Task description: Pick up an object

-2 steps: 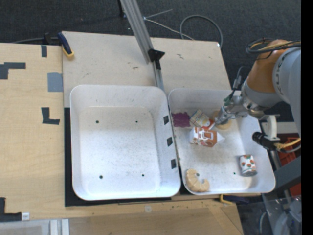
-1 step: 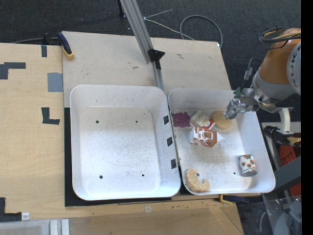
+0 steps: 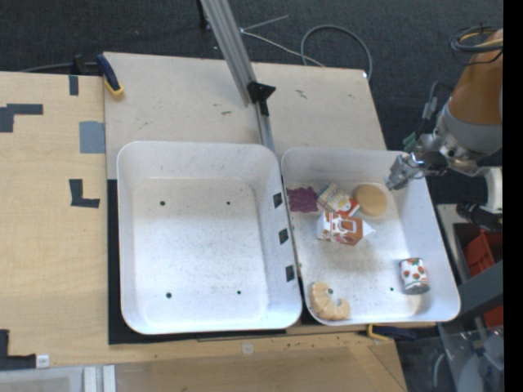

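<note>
Camera view shows a red-and-white carton (image 3: 341, 228) in the right bin's (image 3: 433, 243) middle, a tan round lid (image 3: 371, 200) and purple grapes (image 3: 302, 198) beside it, a small can (image 3: 414, 275) near the right rim, a pastry (image 3: 330, 302) at the front. Gripper (image 3: 400, 174) hovers over the rear right rim, grasping nothing visible; its grip cannot be told.

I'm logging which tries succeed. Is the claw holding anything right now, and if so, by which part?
Nothing is held. The claw hangs over the right bin's far right edge with no object between its fingers; the round tan piece lies apart in the bin.
</note>
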You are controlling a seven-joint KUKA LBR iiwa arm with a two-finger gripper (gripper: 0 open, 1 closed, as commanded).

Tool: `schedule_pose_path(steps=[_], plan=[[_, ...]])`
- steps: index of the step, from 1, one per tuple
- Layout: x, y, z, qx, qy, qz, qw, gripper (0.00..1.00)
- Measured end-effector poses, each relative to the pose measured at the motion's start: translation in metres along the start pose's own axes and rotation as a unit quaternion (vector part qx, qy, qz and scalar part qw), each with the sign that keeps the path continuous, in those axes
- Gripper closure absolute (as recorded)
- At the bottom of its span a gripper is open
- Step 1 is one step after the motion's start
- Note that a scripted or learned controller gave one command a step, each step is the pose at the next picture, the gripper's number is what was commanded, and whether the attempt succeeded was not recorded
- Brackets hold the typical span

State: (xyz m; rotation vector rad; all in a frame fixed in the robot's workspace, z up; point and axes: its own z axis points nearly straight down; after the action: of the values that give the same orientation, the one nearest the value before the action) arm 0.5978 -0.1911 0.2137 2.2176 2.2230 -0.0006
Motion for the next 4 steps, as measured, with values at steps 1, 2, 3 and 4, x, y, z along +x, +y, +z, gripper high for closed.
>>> schedule_pose_path(steps=[1, 2, 3, 4], plan=[[0.001, -0.006, -0.044, 0.0, 0.0, 0.0, 1.0, 1.0], [0.054, 0.001, -0.047, 0.002, 0.002, -0.002, 1.0, 1.0], [0.117, 0.013, -0.043, 0.002, 0.001, -0.003, 1.0, 1.0], [0.171, 0.023, -0.023, 0.004, 0.001, -0.003, 1.0, 1.0]])
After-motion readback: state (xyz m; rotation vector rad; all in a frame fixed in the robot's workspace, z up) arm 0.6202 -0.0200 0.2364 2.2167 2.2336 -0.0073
